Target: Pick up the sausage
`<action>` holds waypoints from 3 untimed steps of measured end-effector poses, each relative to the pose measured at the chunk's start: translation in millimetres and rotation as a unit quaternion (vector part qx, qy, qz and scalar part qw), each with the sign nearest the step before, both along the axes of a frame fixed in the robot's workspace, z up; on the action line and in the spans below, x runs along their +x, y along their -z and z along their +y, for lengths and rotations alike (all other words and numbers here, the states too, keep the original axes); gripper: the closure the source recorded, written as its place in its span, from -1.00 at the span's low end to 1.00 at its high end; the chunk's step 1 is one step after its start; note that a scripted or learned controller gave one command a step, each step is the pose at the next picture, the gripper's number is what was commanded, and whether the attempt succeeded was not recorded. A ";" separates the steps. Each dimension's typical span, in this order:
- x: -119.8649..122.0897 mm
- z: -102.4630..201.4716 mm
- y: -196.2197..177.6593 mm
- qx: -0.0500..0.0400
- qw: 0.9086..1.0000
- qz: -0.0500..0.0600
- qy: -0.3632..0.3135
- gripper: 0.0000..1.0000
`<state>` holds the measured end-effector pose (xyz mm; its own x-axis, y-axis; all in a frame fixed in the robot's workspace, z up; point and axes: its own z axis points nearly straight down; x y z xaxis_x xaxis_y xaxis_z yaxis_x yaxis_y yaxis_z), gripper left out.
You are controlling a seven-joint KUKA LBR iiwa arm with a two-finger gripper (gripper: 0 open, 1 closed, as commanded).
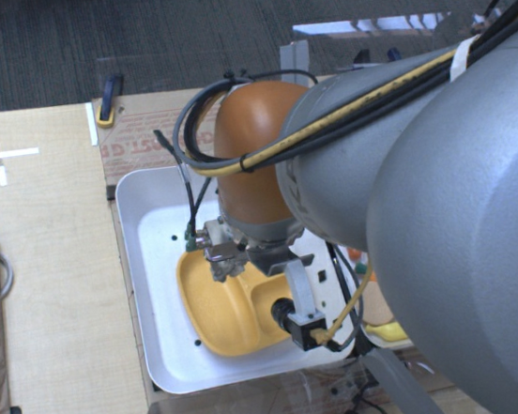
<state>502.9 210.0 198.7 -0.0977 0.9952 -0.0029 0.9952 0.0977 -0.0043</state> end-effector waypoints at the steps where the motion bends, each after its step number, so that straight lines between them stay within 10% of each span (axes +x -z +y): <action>1: 61.2 -41.6 -60.3 0.000 0.999 -0.001 -0.034 1.00; 2: 74.4 11.2 16.7 0.000 0.996 0.001 -0.088 1.00; 3: 157.4 -2.9 -36.8 0.001 0.970 -0.002 -0.241 1.00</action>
<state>660.3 207.1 235.6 -0.5522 0.8337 -0.0032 0.8337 0.5522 0.0004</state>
